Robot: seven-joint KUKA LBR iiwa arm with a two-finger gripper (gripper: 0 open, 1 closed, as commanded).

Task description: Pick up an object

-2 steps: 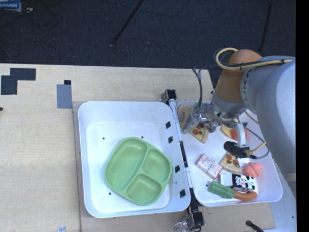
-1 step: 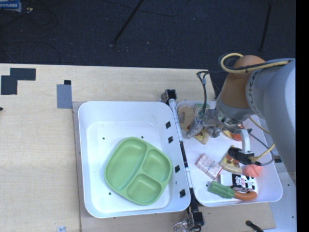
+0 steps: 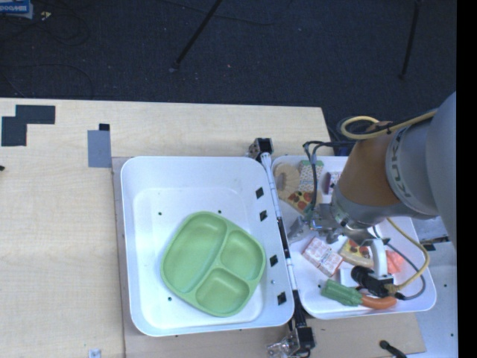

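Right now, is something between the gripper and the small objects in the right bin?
Nothing visible stands in the way. The arm is already down over the right bin, its wrist right above the pink-and-white packet. The wrist itself hides the gripper, so the last gap cannot be checked.

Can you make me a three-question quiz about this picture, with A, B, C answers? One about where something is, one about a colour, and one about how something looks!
1. Where is the divided plate?
A. left bin
B. right bin
C. on the floor

2. What colour is it?
A. red
B. green
C. blue

3. How does the plate lie?
A. flat, hollows up
B. upside down
C. standing on its edge

Answers: 1 A, it lies alone in the left bin. 2 B, it is light green. 3 A, its three hollows face up.
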